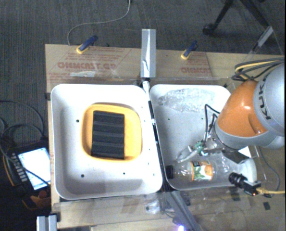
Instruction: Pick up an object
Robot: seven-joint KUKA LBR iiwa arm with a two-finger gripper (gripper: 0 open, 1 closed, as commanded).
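Clear plastic bottle not yet lifted

Lay on its side at near edge of right bin (pixel 181 129), bottle (pixel 200 170) just under end effector (pixel 204 147). Grip state impossible to tell. Pick apparently undone; lift left to do.

light: even, overhead — bins (pixel 61 129) bright | shadows: soft | focus: slightly soft — grainy floor
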